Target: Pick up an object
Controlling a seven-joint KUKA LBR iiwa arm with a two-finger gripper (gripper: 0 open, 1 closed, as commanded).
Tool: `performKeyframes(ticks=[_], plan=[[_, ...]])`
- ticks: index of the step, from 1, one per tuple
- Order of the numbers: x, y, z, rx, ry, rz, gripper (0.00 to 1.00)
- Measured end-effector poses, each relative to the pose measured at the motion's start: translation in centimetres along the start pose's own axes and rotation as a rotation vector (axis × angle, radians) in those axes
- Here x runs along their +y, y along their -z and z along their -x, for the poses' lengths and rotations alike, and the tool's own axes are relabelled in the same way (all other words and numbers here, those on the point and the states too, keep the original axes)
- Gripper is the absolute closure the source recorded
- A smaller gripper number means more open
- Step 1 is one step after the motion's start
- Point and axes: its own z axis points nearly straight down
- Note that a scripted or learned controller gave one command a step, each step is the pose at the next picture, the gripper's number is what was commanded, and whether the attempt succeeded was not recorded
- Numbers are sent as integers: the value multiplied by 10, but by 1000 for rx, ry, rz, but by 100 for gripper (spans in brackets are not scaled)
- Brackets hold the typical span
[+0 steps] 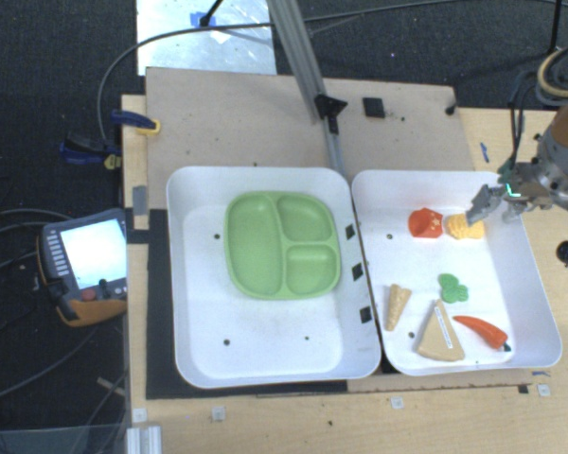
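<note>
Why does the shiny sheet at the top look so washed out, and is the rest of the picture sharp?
Camera view: the metal sheet glares near white, as does the handheld screen; the white bins are evenly lit with faint shadows; the green plate is fairly crisp, the small toys soft; the gripper looks slightly blurred.

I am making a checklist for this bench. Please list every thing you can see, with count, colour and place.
bins: 2, white, side by side on the bench
plate: 1, green, three compartments, in the left bin
tomato-like piece: 1, red-orange, right bin, top
yellow piece: 1, yellow, beside the red-orange one
leafy piece: 1, green, right bin, middle
cone: 1, tan, right bin, lower left
wedge: 1, tan, right bin, bottom
chili: 1, red, right bin, lower right
handheld screen: 1, orange-grey, left of the bench
tool: 1, grey, above the yellow piece
</note>
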Motion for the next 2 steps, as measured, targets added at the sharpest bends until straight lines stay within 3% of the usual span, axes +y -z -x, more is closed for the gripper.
performKeyframes(ticks=[1,2], plan=[[1,2,0,-1,1,4,0],[-4,-40,-1,-1,-2,3,0]])
